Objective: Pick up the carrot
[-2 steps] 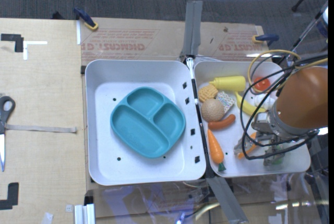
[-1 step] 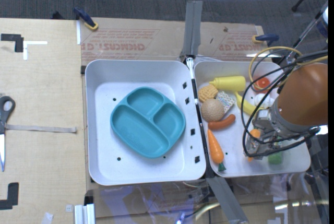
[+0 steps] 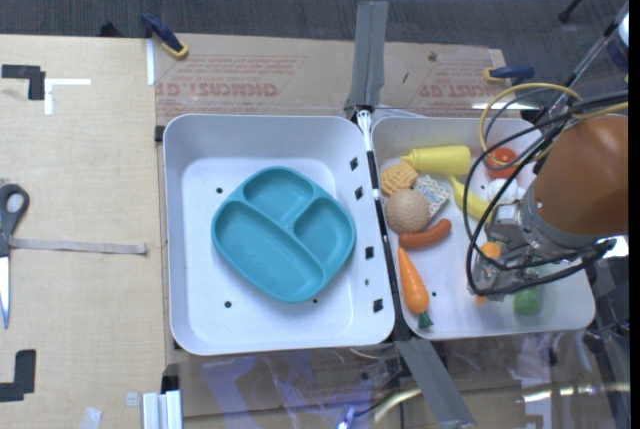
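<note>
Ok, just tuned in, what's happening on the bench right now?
The KUKA arm reaches into the right bin from the right, its gripper low over that bin's right part. The carrot lies untouched by the bin's left wall, apart from the gripper, next to a sausage and other toy food. The left bin holds a blue divided plate.

Overhead slanted view of both bins [image 3: 180,217]
</note>
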Motion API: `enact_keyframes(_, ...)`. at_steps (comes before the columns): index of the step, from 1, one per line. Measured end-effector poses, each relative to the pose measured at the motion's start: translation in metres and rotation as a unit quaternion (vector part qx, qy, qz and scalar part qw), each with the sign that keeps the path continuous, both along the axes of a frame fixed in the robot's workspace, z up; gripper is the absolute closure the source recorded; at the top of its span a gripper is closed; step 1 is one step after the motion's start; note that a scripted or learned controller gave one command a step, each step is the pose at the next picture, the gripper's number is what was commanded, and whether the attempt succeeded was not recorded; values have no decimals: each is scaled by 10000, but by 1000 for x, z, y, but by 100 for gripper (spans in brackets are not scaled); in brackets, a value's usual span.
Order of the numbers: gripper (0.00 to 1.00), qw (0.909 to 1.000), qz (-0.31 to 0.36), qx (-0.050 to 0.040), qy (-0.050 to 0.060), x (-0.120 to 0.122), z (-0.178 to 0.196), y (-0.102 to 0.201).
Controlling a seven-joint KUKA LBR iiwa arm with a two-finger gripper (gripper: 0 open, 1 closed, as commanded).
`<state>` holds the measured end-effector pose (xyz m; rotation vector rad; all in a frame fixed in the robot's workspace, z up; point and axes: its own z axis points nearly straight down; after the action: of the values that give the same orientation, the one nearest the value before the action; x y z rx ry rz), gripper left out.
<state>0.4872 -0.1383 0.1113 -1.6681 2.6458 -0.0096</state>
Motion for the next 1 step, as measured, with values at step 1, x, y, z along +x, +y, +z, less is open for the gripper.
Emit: enact_keyframes(1,100,9862,1652,-18,57,-8,-19,33)
